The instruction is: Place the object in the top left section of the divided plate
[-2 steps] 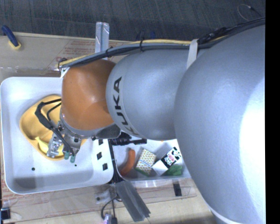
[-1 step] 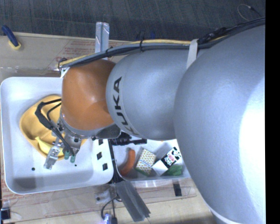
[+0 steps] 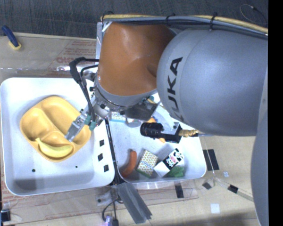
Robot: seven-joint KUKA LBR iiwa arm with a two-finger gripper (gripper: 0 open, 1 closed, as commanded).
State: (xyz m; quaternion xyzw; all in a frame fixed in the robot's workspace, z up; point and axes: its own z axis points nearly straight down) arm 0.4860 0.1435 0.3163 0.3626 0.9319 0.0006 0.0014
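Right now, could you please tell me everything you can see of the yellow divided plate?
The plate is yellow, rounded and looks like smooth plastic. Raised ridges split it into three sections. It lies flat in the left white bin, toward its upper middle. A banana lies in its lower section. The gripper hangs over its right edge; contact cannot be judged.

Light is even and fairly bright from overhead. The grey arm (image 3: pixel 212 79) shows a soft sheen, its orange band (image 3: pixel 127 55) a dull highlight. A grey shadow lies in the left bin (image 3: pixel 9 126) at its near-left corner. The picture is slightly soft and grainy throughout.
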